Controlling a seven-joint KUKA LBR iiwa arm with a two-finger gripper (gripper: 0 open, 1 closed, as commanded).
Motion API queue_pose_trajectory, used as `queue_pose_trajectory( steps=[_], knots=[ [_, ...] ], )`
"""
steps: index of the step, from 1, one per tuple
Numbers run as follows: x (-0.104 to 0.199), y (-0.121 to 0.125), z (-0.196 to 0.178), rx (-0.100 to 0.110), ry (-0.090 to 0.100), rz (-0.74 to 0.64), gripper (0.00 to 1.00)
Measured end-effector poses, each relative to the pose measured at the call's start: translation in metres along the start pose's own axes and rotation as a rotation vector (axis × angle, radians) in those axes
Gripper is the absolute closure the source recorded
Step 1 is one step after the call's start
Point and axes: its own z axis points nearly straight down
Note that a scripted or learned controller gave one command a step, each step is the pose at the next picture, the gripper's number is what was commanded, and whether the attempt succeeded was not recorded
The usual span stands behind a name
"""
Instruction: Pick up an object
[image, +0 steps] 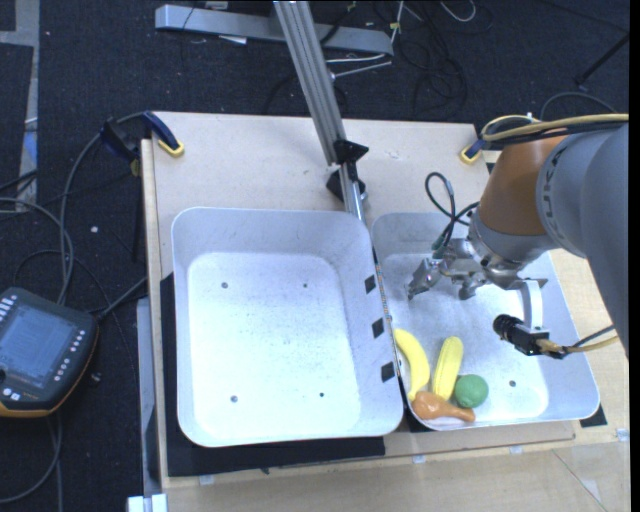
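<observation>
Toy fruit lies at the near left corner of the right bin (560, 300): two bananas (412, 360) (447, 368), a green ball (471, 390), an orange piece (436, 406); likely light, hard, slippery plastic, best pinched across a banana's middle; gripper (440, 280) hangs farther back, fingers spread, holding nothing; left bin (190, 240) sits alongside

The arm (575, 185) is cut off by the right edge, so its base is out of sight. The gripper (440, 278) is small and blurred; its fingers cannot be made out. The arm's wrist hides part of the right bin (400, 240) at the back. The orange toy (440, 406) lies partly under the two bananas (430, 365). The pendant (40, 350) is clipped by the left edge, its screen unreadable. The desk (260, 160) runs under both bins, its near edge hidden.
</observation>
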Motion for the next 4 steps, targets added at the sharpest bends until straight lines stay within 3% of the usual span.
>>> queue_pose_trajectory(
  steps=[1, 4],
  knots=[
    [0.000, 0.002, -0.013, -0.006, -0.001, 0.000, 1.00],
    [0.003, -0.004, -0.145, -0.009, -0.001, -0.001, 1.00]
  ],
)
